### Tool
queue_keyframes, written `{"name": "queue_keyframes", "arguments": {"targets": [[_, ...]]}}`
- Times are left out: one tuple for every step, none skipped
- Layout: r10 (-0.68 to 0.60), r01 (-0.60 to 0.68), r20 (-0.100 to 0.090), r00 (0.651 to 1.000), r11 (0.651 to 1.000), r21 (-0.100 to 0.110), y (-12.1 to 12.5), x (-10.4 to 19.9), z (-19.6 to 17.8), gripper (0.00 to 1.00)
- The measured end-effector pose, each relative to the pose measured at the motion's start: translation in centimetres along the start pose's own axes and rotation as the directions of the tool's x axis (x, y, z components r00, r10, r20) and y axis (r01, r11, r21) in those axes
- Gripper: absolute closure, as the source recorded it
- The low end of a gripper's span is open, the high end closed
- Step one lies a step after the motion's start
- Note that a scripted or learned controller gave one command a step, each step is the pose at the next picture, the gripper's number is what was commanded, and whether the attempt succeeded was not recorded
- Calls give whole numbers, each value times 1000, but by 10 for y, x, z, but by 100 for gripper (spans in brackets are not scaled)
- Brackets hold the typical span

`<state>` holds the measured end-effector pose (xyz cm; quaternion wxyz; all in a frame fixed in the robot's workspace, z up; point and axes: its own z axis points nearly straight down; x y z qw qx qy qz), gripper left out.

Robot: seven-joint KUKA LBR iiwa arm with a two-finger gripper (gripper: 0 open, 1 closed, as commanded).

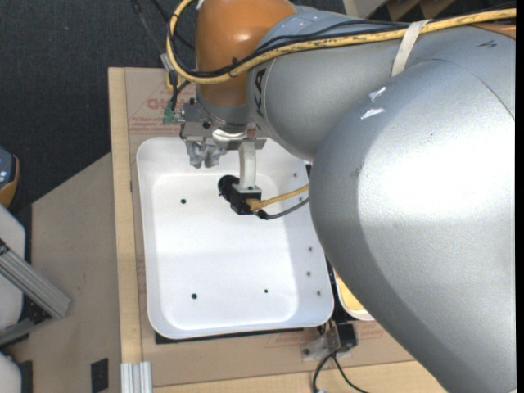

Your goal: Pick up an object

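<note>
My gripper (205, 157) hangs over the far edge of the left white bin (164, 301), low over its back wall. The orange band of the wrist (233, 39) sits right above it. The visible floor of this bin is plain white, marked by several small dark dots. My grey arm (409, 178) crosses in from the right and hides nearly all of the right bin.
The bins rest on a brown board (123, 219) with dark floor beyond it. A sliver of the right bin's near corner (354, 305) peeks out under the arm. Metal rails (33, 285) lie off the board at the left.
</note>
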<state>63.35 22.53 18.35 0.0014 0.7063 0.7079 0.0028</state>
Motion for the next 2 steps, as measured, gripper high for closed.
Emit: {"name": "queue_keyframes", "arguments": {"targets": [[6,-7,5,1000,1000,18,-40,-46,87,100],[-2,2,-5,1000,1000,-10,-32,-2,-188,100]]}}
